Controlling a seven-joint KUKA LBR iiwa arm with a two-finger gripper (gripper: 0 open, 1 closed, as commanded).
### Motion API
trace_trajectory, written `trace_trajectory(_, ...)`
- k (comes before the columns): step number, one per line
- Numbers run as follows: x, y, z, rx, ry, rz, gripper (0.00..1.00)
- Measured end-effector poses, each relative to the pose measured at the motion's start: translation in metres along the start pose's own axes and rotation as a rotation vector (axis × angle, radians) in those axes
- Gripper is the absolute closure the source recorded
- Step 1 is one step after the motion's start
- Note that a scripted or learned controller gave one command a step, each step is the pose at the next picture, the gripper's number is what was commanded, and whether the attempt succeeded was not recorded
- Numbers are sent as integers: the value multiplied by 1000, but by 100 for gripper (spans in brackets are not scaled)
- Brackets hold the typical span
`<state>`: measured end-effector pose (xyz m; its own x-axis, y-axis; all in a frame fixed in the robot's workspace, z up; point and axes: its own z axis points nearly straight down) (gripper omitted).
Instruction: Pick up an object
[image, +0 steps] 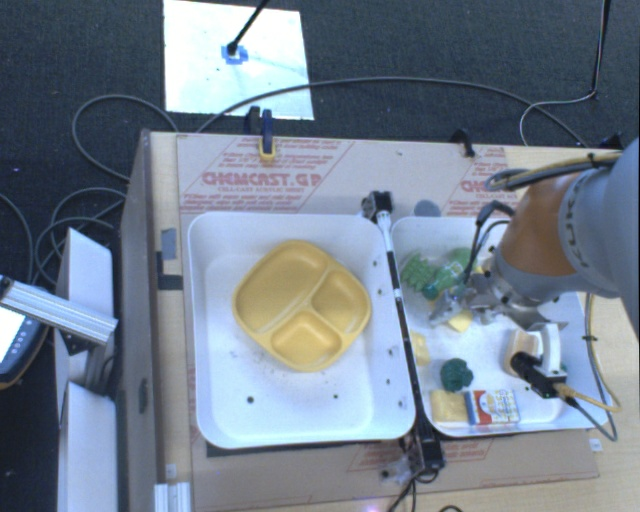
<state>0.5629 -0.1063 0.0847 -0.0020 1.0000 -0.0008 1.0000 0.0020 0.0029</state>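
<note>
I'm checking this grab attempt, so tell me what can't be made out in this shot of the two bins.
- Tool, camera view: the arm's wrist covers it, so its state and whether it holds anything cannot be told.
- Green object in the right bin: partly under the arm and blurred, so its kind is unclear.
- Small box: its print is too small to read.
- Right bin's far side: hidden by the arm.

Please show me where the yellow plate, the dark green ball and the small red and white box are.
yellow plate (302, 303), camera view, on its middle, where the dividers meet.
dark green ball (457, 374), camera view, on its top.
red and white box (493, 406), camera view, on its upper face.
</note>
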Motion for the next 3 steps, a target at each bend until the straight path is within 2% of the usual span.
trace_trajectory(1,-16,78,1,4,1,0,0)
trace_trajectory(2,5,33,0,2,1,1,0)
trace_trajectory(3,5,34,-10,0,1,-1,100)
